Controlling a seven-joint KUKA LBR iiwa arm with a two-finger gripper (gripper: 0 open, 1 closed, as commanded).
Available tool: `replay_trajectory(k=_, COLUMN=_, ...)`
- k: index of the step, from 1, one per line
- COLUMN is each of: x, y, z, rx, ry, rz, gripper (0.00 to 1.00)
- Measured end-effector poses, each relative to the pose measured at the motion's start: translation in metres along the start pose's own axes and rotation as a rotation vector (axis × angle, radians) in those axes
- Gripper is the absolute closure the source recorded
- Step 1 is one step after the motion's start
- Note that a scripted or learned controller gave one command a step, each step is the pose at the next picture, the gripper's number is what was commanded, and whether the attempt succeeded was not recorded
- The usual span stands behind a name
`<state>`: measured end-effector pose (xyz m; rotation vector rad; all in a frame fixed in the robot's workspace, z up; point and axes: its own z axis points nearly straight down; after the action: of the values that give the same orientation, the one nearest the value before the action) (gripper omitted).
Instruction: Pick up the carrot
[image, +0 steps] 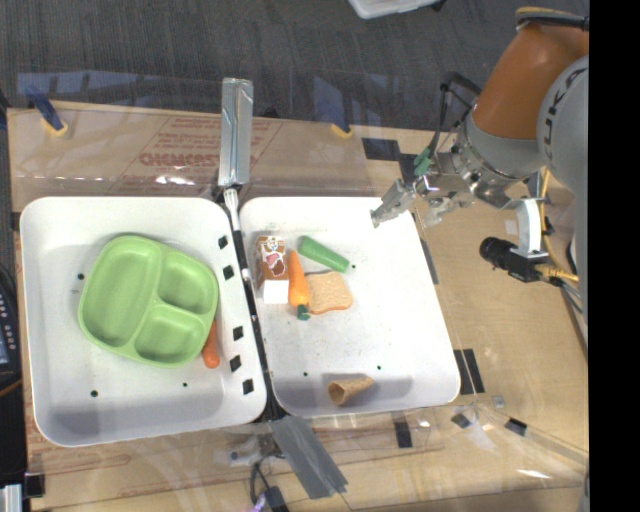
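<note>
The carrot has not been picked up yet, so the reaching step is judged to be the one in hand. The gripper (392, 210) is seen up over the far right corner of the right bin (420, 330), well apart from the carrot (297, 283). Nothing is held in it, and it cannot be told whether it is open or closed. The carrot is found in the right bin, near the wall next to the left bin (50, 300). It is small and orange, with a little green end (303, 313) pointed toward the near side. It is lying flat. It is packed in close: a slice of bread (330, 292) is touching it on one side, and a white block (275, 291) is just beside it on the other. A green vegetable (325, 254) is lying near its top end, and a brown packet (270, 256) is close too. For the next move, the gripper likely has to be brought across the bin and lowered right over the carrot, so that the bread is not grabbed too. Another orange thing (210, 347) is seen in the left bin beside the green plate (150, 298); what it is cannot be told.
</note>
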<state>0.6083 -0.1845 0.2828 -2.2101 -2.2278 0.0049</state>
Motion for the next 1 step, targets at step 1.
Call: replay_trajectory(k=1, x=0.0609, y=0.0146, z=0.1007, rx=0.001, ry=0.001, rz=-0.268, gripper=0.0)
